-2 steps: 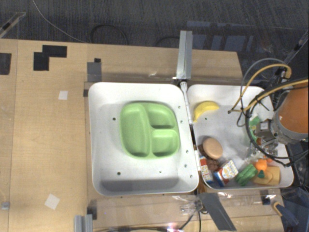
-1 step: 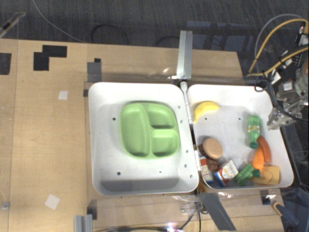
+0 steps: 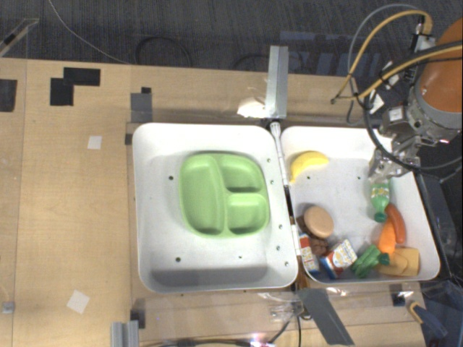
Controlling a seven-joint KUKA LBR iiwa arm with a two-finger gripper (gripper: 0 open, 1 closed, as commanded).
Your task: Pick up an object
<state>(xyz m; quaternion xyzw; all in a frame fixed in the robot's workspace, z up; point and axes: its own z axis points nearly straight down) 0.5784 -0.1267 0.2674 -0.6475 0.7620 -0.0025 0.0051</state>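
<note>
A green plastic divided tray (image 3: 221,194) is seen lying in the middle of the left white bin (image 3: 152,266). In the right white bin (image 3: 340,139), a yellow banana-shaped toy (image 3: 307,163) lies near the far left corner, while a brown round toy (image 3: 318,221), small printed cartons (image 3: 334,257), a green toy (image 3: 367,259), an orange carrot-shaped toy (image 3: 391,233) and a yellow block (image 3: 406,261) are crowded along the near edge and near right corner. The gripper (image 3: 383,168) is held low by the bin's right edge, just above a green bottle-shaped toy (image 3: 380,199); whether it is open or closed cannot be told.
</note>
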